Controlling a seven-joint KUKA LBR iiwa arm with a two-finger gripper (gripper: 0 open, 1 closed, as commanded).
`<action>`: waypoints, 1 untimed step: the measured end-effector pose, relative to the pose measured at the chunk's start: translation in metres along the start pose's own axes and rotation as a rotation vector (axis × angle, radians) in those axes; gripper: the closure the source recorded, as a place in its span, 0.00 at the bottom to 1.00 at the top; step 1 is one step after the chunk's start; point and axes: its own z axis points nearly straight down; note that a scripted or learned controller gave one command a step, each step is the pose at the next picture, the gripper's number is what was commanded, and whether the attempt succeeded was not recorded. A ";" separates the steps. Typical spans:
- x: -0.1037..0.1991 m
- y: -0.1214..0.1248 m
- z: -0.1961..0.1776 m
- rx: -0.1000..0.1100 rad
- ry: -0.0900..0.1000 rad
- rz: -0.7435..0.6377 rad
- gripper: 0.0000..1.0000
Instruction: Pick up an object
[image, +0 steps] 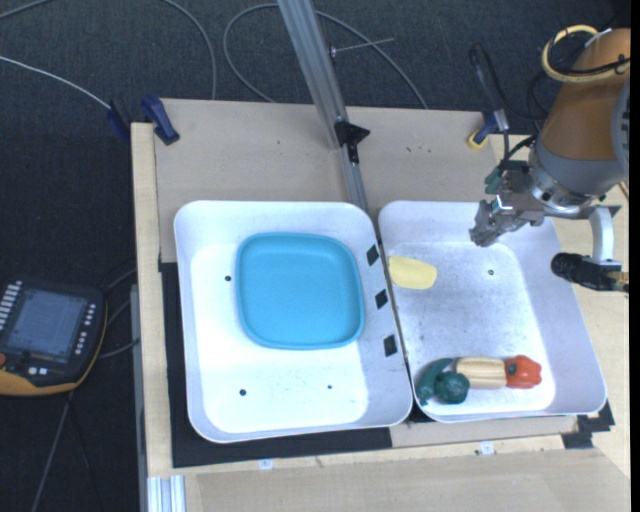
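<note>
Candidate objects all lay in the right bin (560, 330). A pale yellow piece (412, 272), soft-edged, sat at the bin's left wall toward the far end, flat on the floor. Three more items were grouped along the near wall: a dark green rounded object (443, 385) at left, a tan roll-shaped item (481, 373) lying lengthwise beside and touching it, and a red pepper-like piece (523, 372) at the right end, touching the tan one. Exact identity of these toys could not be resolved.

The tool (486, 232) hung over the far edge of the right bin, pointing down and leftward, well apart from the near-wall group and some way right of the yellow piece. Nothing was visible between its fingers. Whether the fingers were spread or pressed together could not be told at this resolution.

The arm's orange band (585, 120) and grey wrist (560, 190) entered from the far right. A black fitting (580, 268) projected near the bin's right rim.

The left bin (200, 400) held a light blue square plate (300, 290), upright, roughly centred toward the far side. Both bins sat side by side, touching, on the tan counter (250, 140). Blue clamps (160, 118) gripped the counter's far corners. A metal rail (320, 70) ran diagonally from the far edge. A teach pendant (45, 330) lay on the dark floor at left, among cables (90, 80).
</note>
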 end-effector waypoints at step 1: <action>0.000 0.001 -0.053 0.001 0.000 0.000 1.00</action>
